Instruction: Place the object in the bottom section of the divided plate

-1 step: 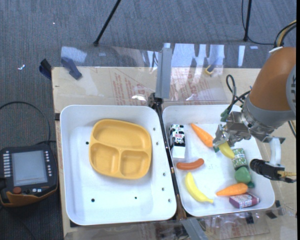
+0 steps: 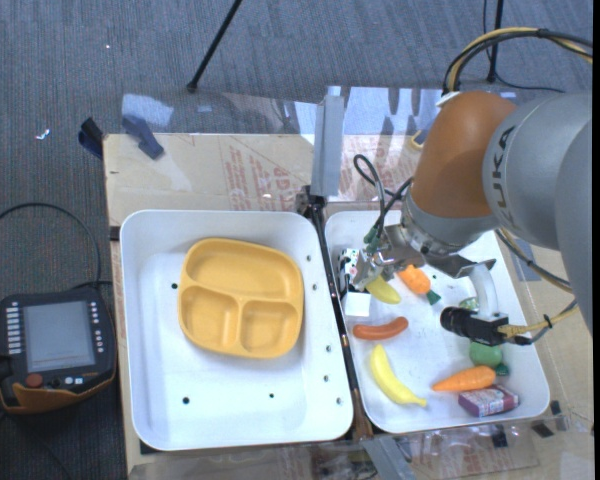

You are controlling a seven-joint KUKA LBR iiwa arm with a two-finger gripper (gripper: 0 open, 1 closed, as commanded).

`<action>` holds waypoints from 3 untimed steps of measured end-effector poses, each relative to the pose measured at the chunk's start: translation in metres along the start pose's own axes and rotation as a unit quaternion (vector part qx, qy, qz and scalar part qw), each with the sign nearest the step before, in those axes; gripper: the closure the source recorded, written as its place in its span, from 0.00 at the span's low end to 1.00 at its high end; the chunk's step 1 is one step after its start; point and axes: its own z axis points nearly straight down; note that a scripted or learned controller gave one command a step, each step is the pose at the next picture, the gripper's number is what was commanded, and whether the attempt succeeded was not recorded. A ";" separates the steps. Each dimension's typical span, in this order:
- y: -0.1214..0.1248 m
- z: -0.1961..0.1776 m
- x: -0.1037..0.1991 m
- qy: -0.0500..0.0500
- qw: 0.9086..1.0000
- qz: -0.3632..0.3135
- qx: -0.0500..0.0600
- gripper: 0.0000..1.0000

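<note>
On your worktop (image 2: 210, 173), the gripper (image 2: 372, 264), fingers' state untellable, crowds toys at the right bin's (image 2: 536, 363) ten o'clock and may grab wrongly, missing the plate (image 2: 242, 296).

Yellow divided plate (image 2: 242, 297), left bin (image 2: 150, 368)

We see a brown cardboard-topped bench (image 2: 230, 168) bearing two shallow white plastic bins side by side. The left bin (image 2: 150, 368) and the right bin (image 2: 535, 383) touch along their inner edges, near the bench's middle. At the far left corner lies a strip of blue tape (image 2: 142, 136)
</note>
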 end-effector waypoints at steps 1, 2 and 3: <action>0.073 -0.001 0.045 -0.001 0.999 -0.054 -0.001 1.00; 0.085 -0.001 0.117 -0.001 0.995 -0.097 -0.002 1.00; 0.085 -0.001 0.117 -0.001 0.995 -0.098 -0.002 0.00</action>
